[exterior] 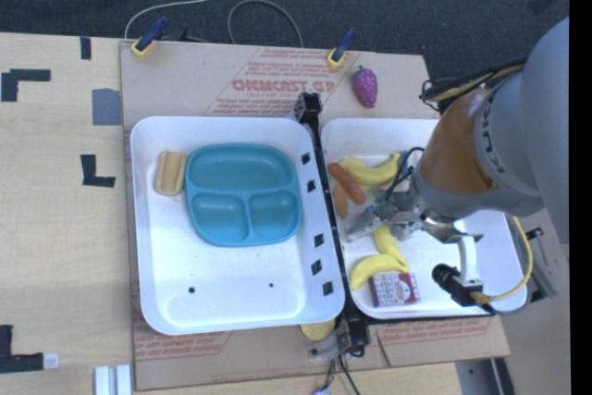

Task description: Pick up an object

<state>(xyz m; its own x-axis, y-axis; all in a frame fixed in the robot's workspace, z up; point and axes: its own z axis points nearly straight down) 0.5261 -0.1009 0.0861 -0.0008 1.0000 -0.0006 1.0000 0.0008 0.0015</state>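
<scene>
The right bin (499, 296) holds several toy foods. A yellow banana (373, 170) lies at its back, with an orange sausage (349, 183) beside it near the divider. A second banana (373, 266) and a red and white box (394, 290) lie at the front. My gripper (376, 218) is low in this bin, between the sausage and the front banana, just above a small yellow piece (388, 241). The grey wrist hides much of the bin's right side. Nothing can be made out in the gripper's hold.
The left bin (222, 301) bears a blue divided plate (245, 195) and a tan bread slice (169, 172) at its left. Purple grapes (366, 87) lie on the cardboard behind the right bin. A yellow item (317, 328) sits just outside the front rim by the divider.
</scene>
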